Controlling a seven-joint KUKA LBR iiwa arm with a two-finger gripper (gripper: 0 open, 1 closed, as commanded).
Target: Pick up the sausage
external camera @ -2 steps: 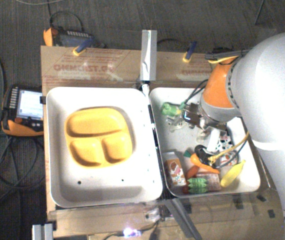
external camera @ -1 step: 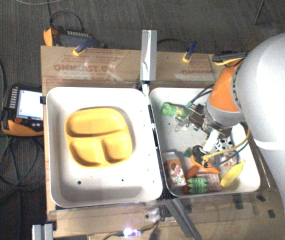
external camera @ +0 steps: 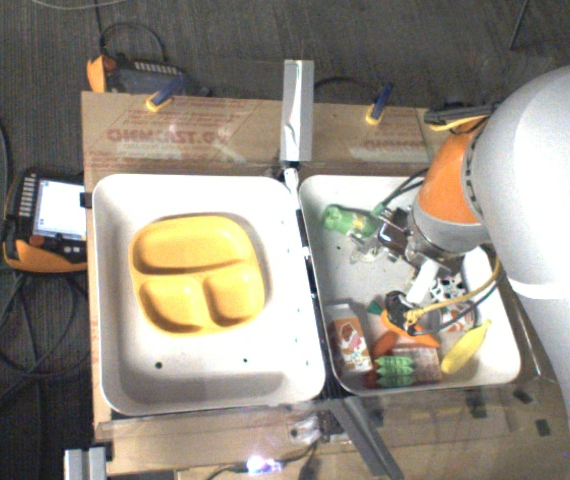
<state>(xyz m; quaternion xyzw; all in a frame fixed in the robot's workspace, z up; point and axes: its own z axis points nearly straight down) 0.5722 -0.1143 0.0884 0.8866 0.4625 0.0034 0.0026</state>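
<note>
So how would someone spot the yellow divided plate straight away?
Look at the left white bin. The yellow divided plate lies in its middle, alone there. It is a rounded three-compartment tray, far larger than the small toy foods crowded in the right bin.

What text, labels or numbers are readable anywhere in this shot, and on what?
Nothing reads cleanly.
Cardboard sheet behind the bins: faint red print, one block at left and another at right, too washed out to read.
Small packet in the right bin: printed wrapper, too small to read.
Handheld controller on the floor: lit screen, blown out white, no text legible.
</note>
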